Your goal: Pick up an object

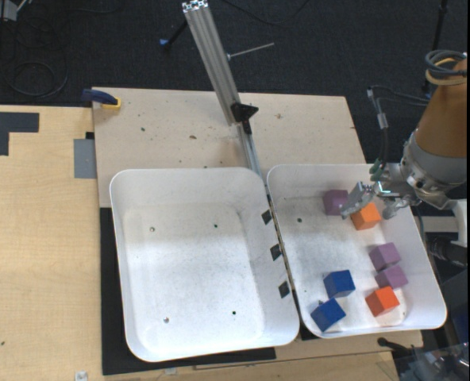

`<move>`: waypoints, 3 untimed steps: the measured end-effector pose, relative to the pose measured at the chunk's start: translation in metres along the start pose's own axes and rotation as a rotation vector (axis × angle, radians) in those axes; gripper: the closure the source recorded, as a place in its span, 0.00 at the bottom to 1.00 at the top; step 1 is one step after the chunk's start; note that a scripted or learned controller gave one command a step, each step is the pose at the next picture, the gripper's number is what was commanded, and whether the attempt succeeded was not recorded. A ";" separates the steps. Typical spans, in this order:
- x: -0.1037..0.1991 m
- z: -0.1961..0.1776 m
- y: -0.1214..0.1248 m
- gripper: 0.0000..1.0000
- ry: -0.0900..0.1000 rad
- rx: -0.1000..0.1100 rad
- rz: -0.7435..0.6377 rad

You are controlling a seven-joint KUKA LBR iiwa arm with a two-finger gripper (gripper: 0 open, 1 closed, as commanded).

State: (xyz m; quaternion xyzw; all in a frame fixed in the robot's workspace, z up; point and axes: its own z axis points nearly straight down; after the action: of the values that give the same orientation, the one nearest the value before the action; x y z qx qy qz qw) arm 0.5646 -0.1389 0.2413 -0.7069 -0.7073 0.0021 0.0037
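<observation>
This looks like a robotics lab. A plywood bench (179, 129) bears two shallow white bins (132, 182), a slanted aluminium extrusion post (215, 58) is clamped to it, cables (28, 78) trail over dark carpet (314, 22), and a grey-and-orange robot arm (441, 133) reaches in.

No text, label, brand, number or sign can be read anywhere in this view. The coloured blocks in the right bin (425, 292) have plain faces, the walls of both bins are unmarked, and the dark patches on the tabletop (36, 213) carry no lettering. Any marking on the arm is too small and blurred to make out.
</observation>
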 end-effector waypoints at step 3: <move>-0.007 0.088 -0.002 0.00 -0.001 0.000 0.003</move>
State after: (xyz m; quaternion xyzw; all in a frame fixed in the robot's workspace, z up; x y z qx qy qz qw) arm 0.5619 -0.1459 0.1536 -0.7078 -0.7064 0.0025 0.0035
